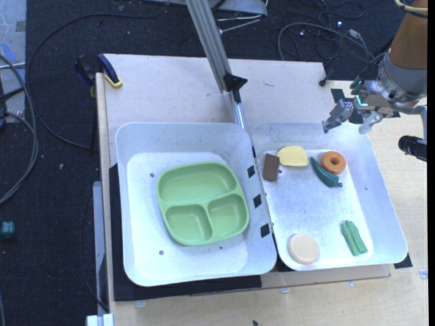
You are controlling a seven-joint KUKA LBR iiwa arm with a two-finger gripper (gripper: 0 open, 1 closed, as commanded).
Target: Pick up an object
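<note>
Five small things lie in the right bin [380,202]; the orange ring [333,161] sits at its one o'clock. The claw [350,117] hangs open above the bin's far rim, holding nothing.

Two shallow white bins sat side by side on a pale wooden bench [170,80]. The left bin [136,148] held a light green plastic tray with three compartments [202,203]. In the right bin [380,202] lay a small brown block [270,167] touching a yellow rounded piece [293,156], an orange ring [333,161] resting against a teal curved piece [325,173], a green ridged strip [353,238] and a cream round disc [303,248]. The grey arm's two-finger gripper [346,119] hung above the right bin's far edge, nothing visible between its fingers. A slanted metal pole [207,32] crossed the bench.
</note>
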